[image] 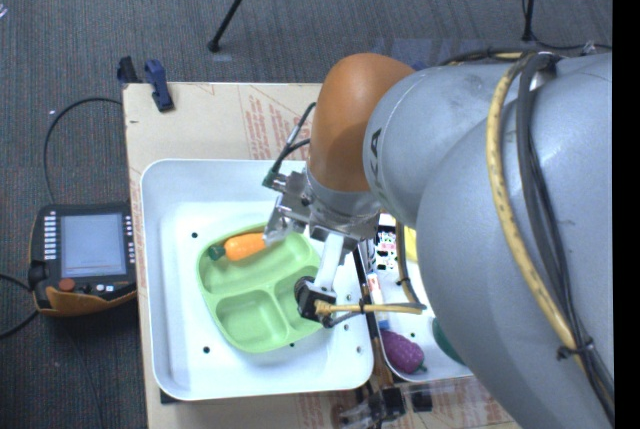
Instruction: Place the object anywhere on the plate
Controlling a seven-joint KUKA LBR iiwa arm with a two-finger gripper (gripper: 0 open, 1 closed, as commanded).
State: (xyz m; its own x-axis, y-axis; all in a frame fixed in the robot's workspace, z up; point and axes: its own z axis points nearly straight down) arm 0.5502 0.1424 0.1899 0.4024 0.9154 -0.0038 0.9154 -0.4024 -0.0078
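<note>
**Inspector:** Carrot (243,245) lies at the plate's (255,322) eleven o'clock compartment, touching the green surface.

**Clerk:** And the jaws (278,227)?

**Inspector:** At the carrot's three o'clock end; open or closed, I cannot tell. Placement looks near done; release unconfirmed.

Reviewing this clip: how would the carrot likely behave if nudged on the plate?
The carrot looks rounded and tapered, so it would probably roll or swing in an arc. It seems like smooth plastic, likely light and slippery. The green plate has raised dividers that should stop it.
</note>
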